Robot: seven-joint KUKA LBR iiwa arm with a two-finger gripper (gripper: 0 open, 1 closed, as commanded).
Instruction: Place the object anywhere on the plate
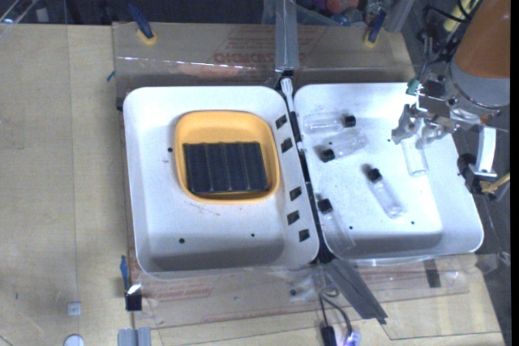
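The gripper (419, 130) hangs over the right bin (454, 231), near its far right corner, below the arm's orange band (489, 36). A clear vial (416, 155) shows just under the fingers, but at this slant it is not possible to tell whether they are spread or pinching it, or whether the vial simply lies on the bin floor beneath them. To the left of the fingers, three more clear vials with black caps lie apart on the white floor: one (328, 123) toward the far wall, one (340, 147) just beside it and nearer the camera, and one (383, 190) down and left of the fingers, tilted. Well to the left, across the divider (296, 174), the left bin (146, 198) holds the yellow plate (188, 134), which carries a dark ribbed block (226, 168) on its middle.
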